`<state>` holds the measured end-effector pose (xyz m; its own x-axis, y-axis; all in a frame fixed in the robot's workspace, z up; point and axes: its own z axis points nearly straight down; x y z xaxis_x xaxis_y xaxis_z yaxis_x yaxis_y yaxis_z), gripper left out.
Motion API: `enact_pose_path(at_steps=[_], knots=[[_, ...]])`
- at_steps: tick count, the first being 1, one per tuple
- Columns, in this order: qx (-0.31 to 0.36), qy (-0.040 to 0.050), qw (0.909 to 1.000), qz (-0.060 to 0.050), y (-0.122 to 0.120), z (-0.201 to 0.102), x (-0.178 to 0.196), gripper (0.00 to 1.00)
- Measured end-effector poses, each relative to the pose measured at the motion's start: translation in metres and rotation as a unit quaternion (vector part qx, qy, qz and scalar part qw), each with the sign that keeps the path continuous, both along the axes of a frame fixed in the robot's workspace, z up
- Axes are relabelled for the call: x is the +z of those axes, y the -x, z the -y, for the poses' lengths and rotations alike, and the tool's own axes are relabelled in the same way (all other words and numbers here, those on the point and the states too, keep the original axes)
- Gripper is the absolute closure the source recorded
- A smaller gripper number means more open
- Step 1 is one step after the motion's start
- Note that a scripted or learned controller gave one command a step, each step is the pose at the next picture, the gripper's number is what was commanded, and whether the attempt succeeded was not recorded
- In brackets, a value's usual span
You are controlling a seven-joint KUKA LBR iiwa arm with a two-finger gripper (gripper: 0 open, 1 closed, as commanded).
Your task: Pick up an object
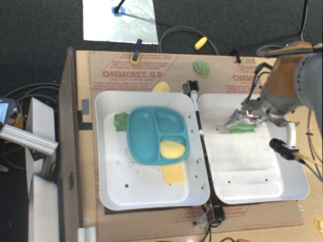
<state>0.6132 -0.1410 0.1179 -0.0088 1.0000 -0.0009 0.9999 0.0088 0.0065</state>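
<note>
Two white bins, left bin [108,150] with one teal divided plate [151,130], one yellow lump [172,149], one yellow slice [174,174], one green leaf [120,121], right bin [252,180] with one green piece [242,128] near its far edge, gripper [241,118] just above it, grip state unclear

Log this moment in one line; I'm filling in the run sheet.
phase: reaching | gripper: over right white bin, at long green object | grasp: unconfirmed | left white bin: teal divided plate, yellow lump

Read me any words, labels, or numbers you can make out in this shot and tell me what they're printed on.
"CHEMCAST" in red, followed by letters that look like "GP": on the brown protective sheet behind the left bin.
The same red print repeats at the sheet's right, too partial to read.
Smaller red lines around these logos: too blurred to read.
</note>
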Motion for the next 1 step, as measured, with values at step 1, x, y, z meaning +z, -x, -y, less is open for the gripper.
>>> enact_pose_path(at_steps=[1], knots=[[-0.001, -0.0014, 1.0, -0.002, 0.0339, -0.0707, 0.0691, 1.0]])
